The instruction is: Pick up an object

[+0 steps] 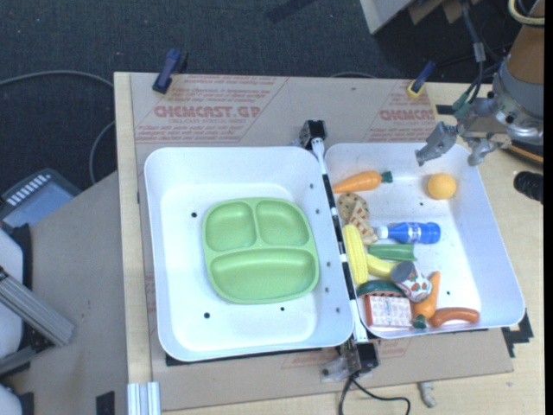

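My claw (455, 145) hangs over the far edge of the right bin (494, 258), its two grey fingers (435, 143) spread wide with nothing between them. Just below it, on the bin floor, sits a small orange ball (441, 186), apart from the fingertips and near the bin's far right side. To the ball's left lies a carrot (359, 181) with its green stem pointing toward the ball. Lower down, a blue bottle (412, 232) with a white cap end lies on its side in the middle of the bin. Along the left wall a corn cob (354, 253) lies lengthwise, with a brown waffle-like cookie (352, 207) just above it. Beside the corn are a green vegetable piece (391, 252) and a yellow piece (378, 266), touching one another. Near the front of the bin a red and white box (386, 309) lies flat, with a second small carrot (427, 290) and a red sausage (454, 316) crowded beside it. In the left bin (177, 232), a green divided plate (259, 250) rests in the middle. Both bins stand side by side on the tabletop (216, 111), which carries red printed lettering, with a blue clamp (168, 70) at its far left corner.
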Robot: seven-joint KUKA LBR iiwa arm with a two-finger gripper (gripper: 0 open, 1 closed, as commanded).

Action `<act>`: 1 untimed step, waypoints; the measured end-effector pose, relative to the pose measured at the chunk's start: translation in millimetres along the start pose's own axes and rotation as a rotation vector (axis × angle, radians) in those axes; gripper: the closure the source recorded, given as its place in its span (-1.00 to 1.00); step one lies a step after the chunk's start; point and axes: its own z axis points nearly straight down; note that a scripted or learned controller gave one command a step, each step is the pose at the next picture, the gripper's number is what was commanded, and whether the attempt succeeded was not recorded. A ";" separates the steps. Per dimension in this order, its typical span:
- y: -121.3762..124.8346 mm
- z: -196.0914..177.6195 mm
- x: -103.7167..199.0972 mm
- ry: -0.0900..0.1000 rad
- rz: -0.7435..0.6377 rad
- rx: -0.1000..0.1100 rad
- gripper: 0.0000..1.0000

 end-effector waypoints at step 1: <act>-26.0 105.1 -58.8 0.000 0.001 0.002 -1.00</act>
